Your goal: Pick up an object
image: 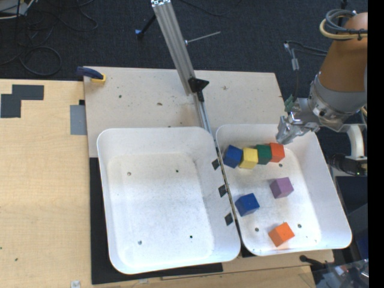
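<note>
The right bin (pixel 324 179) holds several small blocks. A row of a blue block (pixel 233 156), a yellow block (pixel 249 158), a green block (pixel 263 153) and an orange-red block (pixel 277 152) lies near its back. Further forward lie a purple block (pixel 281 187), a second blue block (pixel 246 204) and an orange block (pixel 281 234). My gripper (pixel 288 131) hangs just above and behind the orange-red block at the bin's back rim. Nothing shows between its fingers.
The left bin (pixel 120 161) sits beside the right one, with black clips (pixel 221 189) along their shared edge. A slanted aluminium post (pixel 177 44) rises behind the bins. A blue and yellow clamp (pixel 91 74) lies at the board's back left corner.
</note>
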You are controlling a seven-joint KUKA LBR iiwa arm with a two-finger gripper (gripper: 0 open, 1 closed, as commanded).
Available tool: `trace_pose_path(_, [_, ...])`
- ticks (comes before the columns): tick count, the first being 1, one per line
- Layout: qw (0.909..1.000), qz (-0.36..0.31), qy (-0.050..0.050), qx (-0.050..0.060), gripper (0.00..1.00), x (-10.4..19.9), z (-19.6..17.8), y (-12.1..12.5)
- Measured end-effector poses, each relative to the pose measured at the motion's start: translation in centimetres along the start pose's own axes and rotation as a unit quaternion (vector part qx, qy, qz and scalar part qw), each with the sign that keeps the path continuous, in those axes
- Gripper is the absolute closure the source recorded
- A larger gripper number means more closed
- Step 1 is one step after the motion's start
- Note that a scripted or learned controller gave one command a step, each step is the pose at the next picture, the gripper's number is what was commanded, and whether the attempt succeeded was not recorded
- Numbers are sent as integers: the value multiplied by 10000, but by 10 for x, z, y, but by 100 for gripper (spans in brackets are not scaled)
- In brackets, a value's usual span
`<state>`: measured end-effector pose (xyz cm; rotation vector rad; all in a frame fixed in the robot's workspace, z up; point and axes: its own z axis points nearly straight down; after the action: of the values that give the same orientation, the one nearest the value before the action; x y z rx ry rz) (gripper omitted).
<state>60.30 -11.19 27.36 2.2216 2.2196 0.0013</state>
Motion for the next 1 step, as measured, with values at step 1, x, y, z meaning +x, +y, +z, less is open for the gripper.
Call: trace_pose_path(1, [10000,-21,11,18,100,50,-2,2])
